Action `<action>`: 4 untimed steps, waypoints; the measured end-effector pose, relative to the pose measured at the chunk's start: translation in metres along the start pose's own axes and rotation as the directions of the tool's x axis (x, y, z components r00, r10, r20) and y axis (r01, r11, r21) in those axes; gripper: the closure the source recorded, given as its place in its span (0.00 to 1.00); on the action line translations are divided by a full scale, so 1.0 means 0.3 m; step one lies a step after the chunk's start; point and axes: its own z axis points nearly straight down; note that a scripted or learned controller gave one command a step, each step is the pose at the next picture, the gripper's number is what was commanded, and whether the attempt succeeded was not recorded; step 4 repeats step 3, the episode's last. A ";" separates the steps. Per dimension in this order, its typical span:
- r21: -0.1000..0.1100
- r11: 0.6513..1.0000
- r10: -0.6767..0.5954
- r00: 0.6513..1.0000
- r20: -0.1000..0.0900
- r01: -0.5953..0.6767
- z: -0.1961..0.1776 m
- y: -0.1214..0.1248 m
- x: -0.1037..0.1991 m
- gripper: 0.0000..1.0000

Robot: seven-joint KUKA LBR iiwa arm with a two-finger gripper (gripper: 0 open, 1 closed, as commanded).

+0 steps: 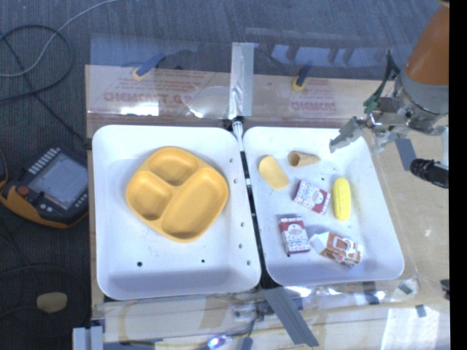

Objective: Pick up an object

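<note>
The right bin (379,217) holds several small items: a pale yellow oval piece (273,172), a tan cone (303,158), a yellow corn cob (341,198), a red-and-white carton (311,197), a red box (292,235) and a red-and-white pouch (339,248). My gripper (373,144) hangs over the bin's far right corner, above and to the right of the cone and the corn. Its two grey fingers (343,140) are spread wide and open, with nothing between them. The orange band (430,42) on the arm is at the top right.
The left bin (109,217) carries a yellow divided plate (177,192). A metal divider (241,79) stands behind the seam between the bins. A handheld pendant (51,184) and cables lie on the floor at the left.
</note>
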 end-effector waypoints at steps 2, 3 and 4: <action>-0.008 0.999 -0.043 0.999 -0.004 0.043 0.537 0.005 -0.147 1.00; -0.001 1.000 0.021 1.000 0.001 -0.021 0.203 0.091 0.148 1.00; -0.001 1.000 0.021 1.000 0.001 -0.021 0.203 0.091 0.148 1.00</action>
